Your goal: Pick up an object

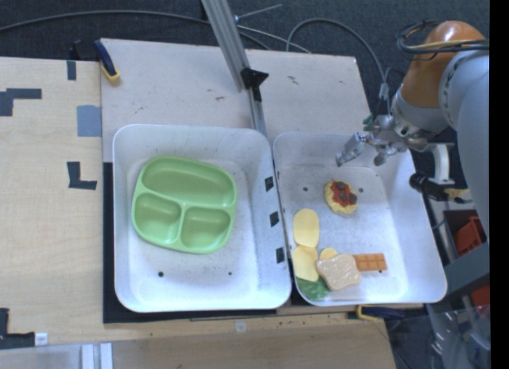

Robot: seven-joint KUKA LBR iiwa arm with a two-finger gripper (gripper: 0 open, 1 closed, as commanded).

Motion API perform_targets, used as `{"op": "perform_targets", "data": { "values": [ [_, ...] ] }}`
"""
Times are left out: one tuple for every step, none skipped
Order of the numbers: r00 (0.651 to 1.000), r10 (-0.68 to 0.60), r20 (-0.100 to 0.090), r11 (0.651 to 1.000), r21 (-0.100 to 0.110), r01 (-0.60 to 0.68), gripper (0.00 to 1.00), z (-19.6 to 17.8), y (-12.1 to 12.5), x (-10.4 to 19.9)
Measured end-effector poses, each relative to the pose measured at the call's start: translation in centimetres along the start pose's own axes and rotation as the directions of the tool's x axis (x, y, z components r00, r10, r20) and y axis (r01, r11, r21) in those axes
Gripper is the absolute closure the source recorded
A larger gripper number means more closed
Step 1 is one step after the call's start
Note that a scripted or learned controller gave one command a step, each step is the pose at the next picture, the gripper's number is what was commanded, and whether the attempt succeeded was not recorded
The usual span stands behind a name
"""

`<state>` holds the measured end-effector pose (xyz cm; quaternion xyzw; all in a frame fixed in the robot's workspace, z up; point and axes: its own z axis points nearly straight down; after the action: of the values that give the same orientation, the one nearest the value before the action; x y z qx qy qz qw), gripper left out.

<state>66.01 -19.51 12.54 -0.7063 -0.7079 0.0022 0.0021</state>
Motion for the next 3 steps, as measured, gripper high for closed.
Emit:
{"op": "perform_targets", "data": {
  "values": [
    [1.000, -0.001, 0.002, 1.000, -0.004, 0.001, 0.00, 3.8, 0.0, 0.1],
    [1.000, -0.003, 0.003, 1.000, -0.005, 0.003, 1.00, 2.6, 0.1, 0.2],
    [1.000, 0.001, 0.001, 1.000, -0.012, -0.001, 1.00, -3.8, 0.3, 0.0]
  ]
}}
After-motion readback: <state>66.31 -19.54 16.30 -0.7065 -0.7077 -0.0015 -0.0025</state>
